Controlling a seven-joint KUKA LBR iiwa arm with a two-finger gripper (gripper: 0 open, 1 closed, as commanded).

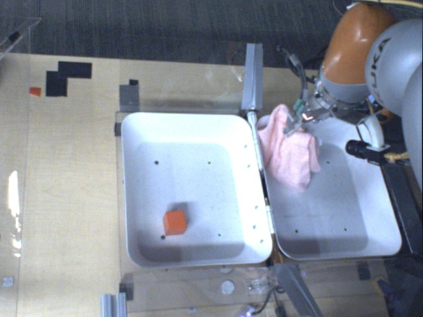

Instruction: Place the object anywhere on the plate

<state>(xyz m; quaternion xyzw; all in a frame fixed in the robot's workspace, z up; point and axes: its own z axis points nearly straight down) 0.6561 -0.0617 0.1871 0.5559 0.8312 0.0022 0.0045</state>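
Pink cloth [288, 149] hangs bunched over the right bin [344, 236], near its left wall, its top corner pinched between the fingers of the gripper [299, 119]. The hold looks thin: a small pinch of limp fabric could slip out in transit, or the trailing hem could snag the divider [252, 78] between the bins. An orange block [175, 222] lies in the left bin [198, 137]. The bench [66, 197] is pale wood; dark carpet [165, 12] lies behind.

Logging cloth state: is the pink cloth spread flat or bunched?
Bunched: the pink cloth hangs in folds from the gripper in the right bin.
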